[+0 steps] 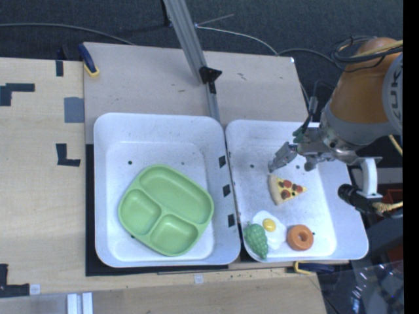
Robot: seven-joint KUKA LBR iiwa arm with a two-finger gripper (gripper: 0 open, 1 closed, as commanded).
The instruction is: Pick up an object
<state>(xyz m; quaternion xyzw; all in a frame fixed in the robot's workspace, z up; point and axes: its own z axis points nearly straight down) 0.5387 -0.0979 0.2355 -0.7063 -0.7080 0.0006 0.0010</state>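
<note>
Overhead slanted view of a bench bearing two shallow white bins side by side. Nearest the lower edge, in the front of the right bin, lie three toy foods: a green leafy vegetable piece, touching a fried egg with a yellow yolk, and just to the right an orange-brown doughnut, close to the egg but apparently apart from it. The leafy piece lies against the bin's front left corner, and its outline there is hard to separate from the rim. Beyond these, near the middle of the right bin, a pizza slice lies flat, its wide crust edge toward the left. Directly past the slice hangs the gripper, whose dark fingers point down and to the left; their tips are small and blurred against the white floor, so whether they stand apart or together cannot be told, and nothing is seen between them. The tips sit just beyond the slice's far edge, and contact cannot be judged. The arm enters from the right, its grey wrist below an orange band, partly cut off by the frame and covering the right bin's far right corner. In the left bin a light green divided plate with three compartments rests on the floor, turned at an angle. Farther back, a grey metal bar rises from the junction of the bins and runs out of the top of the frame; cables trail across the dark floor behind the bench.
</note>
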